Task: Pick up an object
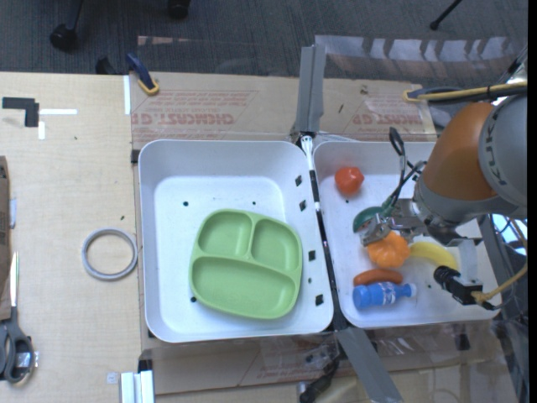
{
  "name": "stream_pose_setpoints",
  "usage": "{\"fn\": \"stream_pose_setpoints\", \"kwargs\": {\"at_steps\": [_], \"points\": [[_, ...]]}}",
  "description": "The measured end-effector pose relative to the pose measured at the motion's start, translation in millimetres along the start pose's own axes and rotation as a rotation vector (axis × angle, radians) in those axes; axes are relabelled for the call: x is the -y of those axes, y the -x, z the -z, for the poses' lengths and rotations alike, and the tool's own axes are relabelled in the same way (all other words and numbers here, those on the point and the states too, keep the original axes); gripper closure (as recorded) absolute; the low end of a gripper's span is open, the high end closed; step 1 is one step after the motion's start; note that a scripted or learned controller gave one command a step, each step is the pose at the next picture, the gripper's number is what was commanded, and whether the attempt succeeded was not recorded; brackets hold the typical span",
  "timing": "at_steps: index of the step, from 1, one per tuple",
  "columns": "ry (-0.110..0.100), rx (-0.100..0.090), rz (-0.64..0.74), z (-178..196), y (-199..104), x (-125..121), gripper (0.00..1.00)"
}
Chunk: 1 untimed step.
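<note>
The gripper (382, 227) hangs low in the right bin (336, 250), directly over an orange fruit-shaped toy (388, 250), and seems to touch its top; whether its jaws are spread or closed, I cannot tell, since the wrist hides them from above. That orange toy is the likeliest pick, sitting near the bin's middle where the arm can come straight down. Just behind the gripper a dark green object (366, 217) peeks out, partly covered. Beside the orange toy, toward the arm, lies a yellow banana (436, 253); in front of it rest an orange carrot-like piece (377, 276) and then a blue bottle (382, 295) on its side. Farther back sits a red tomato (349, 180), apart. The left bin (159, 225) holds a green divided plate (247, 264).
</note>
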State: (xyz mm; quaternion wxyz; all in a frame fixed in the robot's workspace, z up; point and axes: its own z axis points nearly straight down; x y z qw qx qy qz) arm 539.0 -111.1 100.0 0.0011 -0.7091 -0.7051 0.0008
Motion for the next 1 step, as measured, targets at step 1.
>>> {"fn": "stream_pose_setpoints", "kwargs": {"at_steps": [1], "points": [[0.001,0.001,0.007,91.1,-51.4,-14.3,1.0]]}}
